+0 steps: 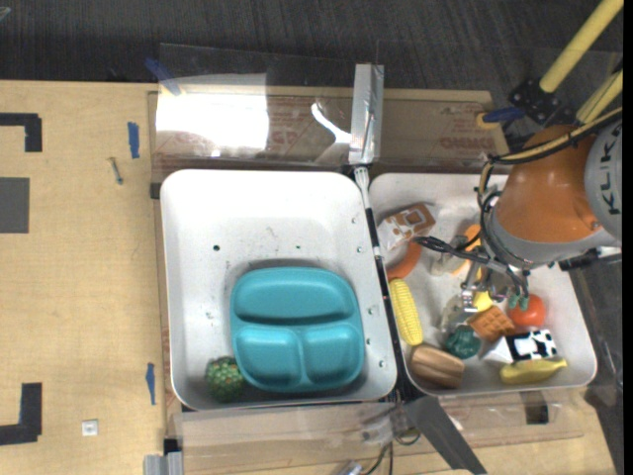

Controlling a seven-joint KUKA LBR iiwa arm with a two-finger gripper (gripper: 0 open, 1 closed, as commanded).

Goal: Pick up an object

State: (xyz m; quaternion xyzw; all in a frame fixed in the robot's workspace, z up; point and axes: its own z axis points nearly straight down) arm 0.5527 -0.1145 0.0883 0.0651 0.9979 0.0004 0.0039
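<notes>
My gripper (473, 300) hangs low in the right bin (584, 349), beneath the orange wrist band (544, 201). It sits just above a cluster of toy food: an orange waffle-like piece (492, 322), a dark green round item (461, 342) and a red tomato (530, 310). A yellow corn cob (404, 310) lies at the bin's left wall and a brown bread roll (436, 365) at its front. A black-and-white checkered block (531, 345) rests on a yellow banana (534, 369). Behind them are a white-and-brown packet (407, 225) and an orange piece (404, 259).
The left bin (198, 226) holds a teal divided tray (295, 328) and a bumpy green ball (225, 376) at its front left corner. A divider wall (377, 265) separates the bins. Clear plastic sheeting (257, 117) stands behind them. Yellow bars (588, 28) cross the upper right.
</notes>
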